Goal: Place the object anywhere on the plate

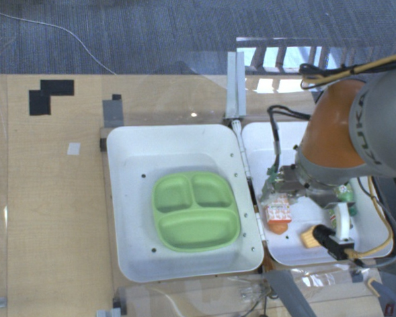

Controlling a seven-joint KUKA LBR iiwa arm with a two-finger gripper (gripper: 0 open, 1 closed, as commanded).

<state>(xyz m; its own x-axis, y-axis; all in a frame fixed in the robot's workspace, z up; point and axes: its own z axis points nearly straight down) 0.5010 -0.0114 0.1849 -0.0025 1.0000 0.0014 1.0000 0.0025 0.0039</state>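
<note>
arm point(375, 125): grey casing, dark lettering on its side | orange band point(332, 131) glossy, rounded | black cable point(274, 134) looping beside the wrist

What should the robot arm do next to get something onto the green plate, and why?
Probably lift a little, then check the grab. The claw sits low in the right bin over an orange and white object, while the green plate waits in the left bin.

You have one fixed camera above the table point(48, 195), looking down at a slant on both white bins. The left bin point(128, 211) sits mid-frame, the right bin point(292, 249) beside it; the arm point(346, 137) enters from the right edge.
</note>
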